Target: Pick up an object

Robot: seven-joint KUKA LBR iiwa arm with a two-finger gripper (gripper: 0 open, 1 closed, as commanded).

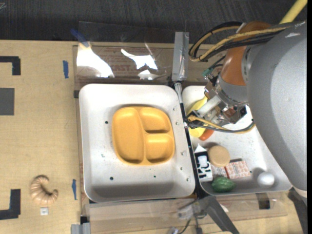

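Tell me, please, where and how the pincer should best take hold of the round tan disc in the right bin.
Grip the tan disc across its round edge, coming straight down from above. It seems to lie flat, with bare bin floor on its upper-right side, but the printed packet and black-and-white box crowd its lower side, so probably place the fingers upper-left and right.

The bench [39, 130] showed as a pale wooden board with black squared markings near its left edge and short strips of blue tape [65, 68] along the left bin's side. Two shallow white bins sat side by side on it, touching: the left bin [92, 145] square and in full view, the right bin [263, 152] partly hidden under the grey arm. Well to the left of both bins, down by the near left corner of the bench, a curled tan croissant-like piece [44, 189] lay directly on the wood, with a tiny white square tag [44, 210] just below it.
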